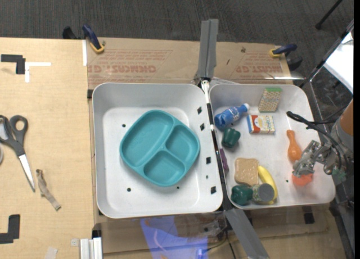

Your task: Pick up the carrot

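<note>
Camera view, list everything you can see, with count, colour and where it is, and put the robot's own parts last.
Bins: two, white, side by side on the bench.
Divided plate: one, teal, in the left bin.
Carrot: one, orange, right bin, near its right side.
Bottle: one, blue with a white cap, right bin, upper left.
Patterned block: one, green and tan, right bin, top.
Small box: one, white, red and blue, below that block.
Bread slice: one, tan, right bin, lower middle.
Banana: one, yellow, beside the bread.
Scissors: one pair, grey handles, on the bench at left.
Clamps: two, blue and yellow, at the cardboard's top corners.
Gripper: one, grey metal, over the right bin's right side, just right of the carrot.
</note>
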